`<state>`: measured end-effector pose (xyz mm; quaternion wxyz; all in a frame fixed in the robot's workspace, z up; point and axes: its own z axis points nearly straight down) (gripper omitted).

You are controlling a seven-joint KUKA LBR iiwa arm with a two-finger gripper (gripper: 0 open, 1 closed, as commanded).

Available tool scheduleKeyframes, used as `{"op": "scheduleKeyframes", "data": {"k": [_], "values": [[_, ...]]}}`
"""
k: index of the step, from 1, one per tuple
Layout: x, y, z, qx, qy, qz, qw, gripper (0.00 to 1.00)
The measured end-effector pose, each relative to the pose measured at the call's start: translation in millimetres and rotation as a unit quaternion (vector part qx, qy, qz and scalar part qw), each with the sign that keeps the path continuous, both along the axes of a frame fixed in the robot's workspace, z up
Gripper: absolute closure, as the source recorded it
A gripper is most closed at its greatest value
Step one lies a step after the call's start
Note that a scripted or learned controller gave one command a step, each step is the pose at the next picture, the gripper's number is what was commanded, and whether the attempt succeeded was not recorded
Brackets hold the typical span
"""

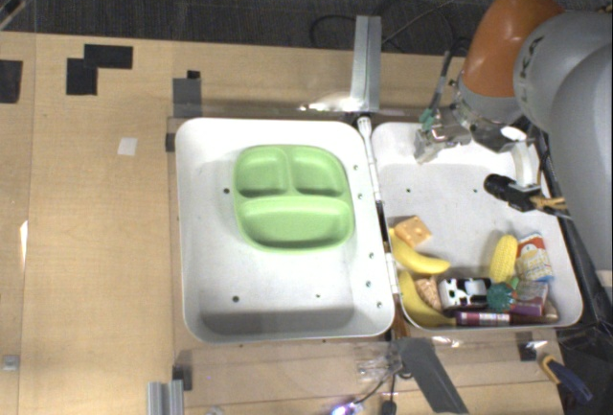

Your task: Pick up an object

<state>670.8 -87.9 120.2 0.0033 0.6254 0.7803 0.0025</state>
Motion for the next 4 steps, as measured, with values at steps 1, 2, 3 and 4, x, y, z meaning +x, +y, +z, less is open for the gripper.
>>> {"op": "scheduleKeyframes", "data": {"k": [1, 2, 3, 4], "values": [[0, 0, 0, 0.0, 0.0, 0.0, 1.0, 0.0], [-61, -19, -11, 0.0001, 0.002, 0.012, 0.9999, 0.0], [-180, -27, -29, -0.0004, -0.003, -0.041, 0.9992, 0.0], [-180, -25, -29, 0.0016, -0.003, -0.109, 0.9941, 0.0]]}}
